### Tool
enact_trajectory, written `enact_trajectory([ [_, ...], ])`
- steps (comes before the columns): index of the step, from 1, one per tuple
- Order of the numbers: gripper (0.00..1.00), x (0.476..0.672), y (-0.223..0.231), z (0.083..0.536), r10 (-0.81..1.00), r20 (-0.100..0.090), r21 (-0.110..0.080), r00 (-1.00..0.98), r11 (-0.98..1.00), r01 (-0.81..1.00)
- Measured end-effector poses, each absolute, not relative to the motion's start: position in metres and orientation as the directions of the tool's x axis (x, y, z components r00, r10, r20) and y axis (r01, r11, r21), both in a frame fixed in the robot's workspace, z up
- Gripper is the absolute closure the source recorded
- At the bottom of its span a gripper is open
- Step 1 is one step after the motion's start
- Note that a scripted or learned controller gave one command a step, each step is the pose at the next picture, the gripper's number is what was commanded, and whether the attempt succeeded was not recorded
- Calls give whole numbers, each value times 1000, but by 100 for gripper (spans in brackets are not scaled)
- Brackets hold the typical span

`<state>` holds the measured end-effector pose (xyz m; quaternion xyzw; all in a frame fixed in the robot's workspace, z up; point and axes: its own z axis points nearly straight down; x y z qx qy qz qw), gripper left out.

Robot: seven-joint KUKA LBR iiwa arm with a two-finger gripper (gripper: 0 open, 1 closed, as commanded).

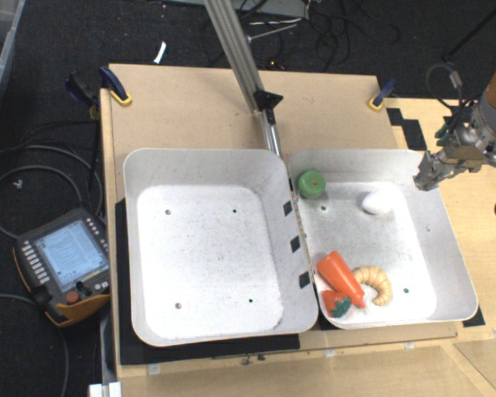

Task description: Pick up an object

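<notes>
Four things lie in the right bin (446, 246), lower right of centre in the frame. Carrot (341, 275): orange, with a green leaf end, lying on a slant at the bin's lower left corner, close to the divider between the bins. Croissant (375, 283): pale tan, curved, just right of the carrot and touching or nearly touching it. Green lid (312, 184): round, at the bin's upper left corner, hard by the divider. White lump (377, 202): rounded, pale against the white floor, upper middle of the bin, well apart from the carrot and croissant.

Gripper (427, 176): at the right of the frame, over the bin's upper right rim, right of the white lump and apart from it. Nothing seen between its fingers. Whether they stand wide or narrow cannot be told; the tip is small and dark from this angle. The grey arm (488, 131) runs off the right edge.

Left bin (140, 222): white, speckled floor, centre left.

Both bins sit on a tan bench (190, 106). A metal pole (236, 44) slants down from top centre to the divider. Pendant (64, 259) with a lit screen on the dark floor, lower left.
</notes>
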<state>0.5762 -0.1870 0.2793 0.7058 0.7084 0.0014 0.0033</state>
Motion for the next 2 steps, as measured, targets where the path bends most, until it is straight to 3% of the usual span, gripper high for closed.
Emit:
enact_trajectory([
  [2,100,567,-86,256,1000,1,-2,-7,7,1000],
])
